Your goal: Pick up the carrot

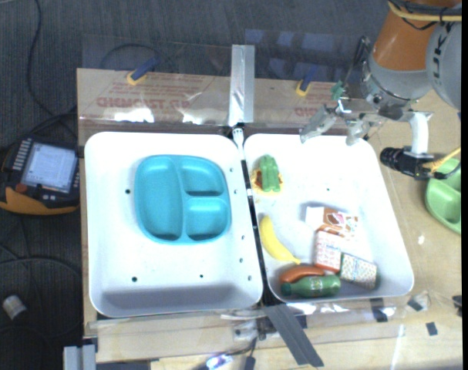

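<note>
The carrot (297, 272) lies wedged between banana (274, 240), cucumber (311, 286) and boxes (338, 249); the pincer (334, 126) hangs released.

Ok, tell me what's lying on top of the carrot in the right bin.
A dark green vegetable lies along the front of the carrot, covering its lower side. The carrot's orange top edge shows; whether anything sits underneath it is hidden.

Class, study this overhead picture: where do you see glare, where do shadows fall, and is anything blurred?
Camera view: glare streaks the clear plastic sheet behind the bins; soft shadows sit beneath the blue tray and along the right bin wall near the carrot; the claw looks slightly soft, the packets' print unreadable.
</note>
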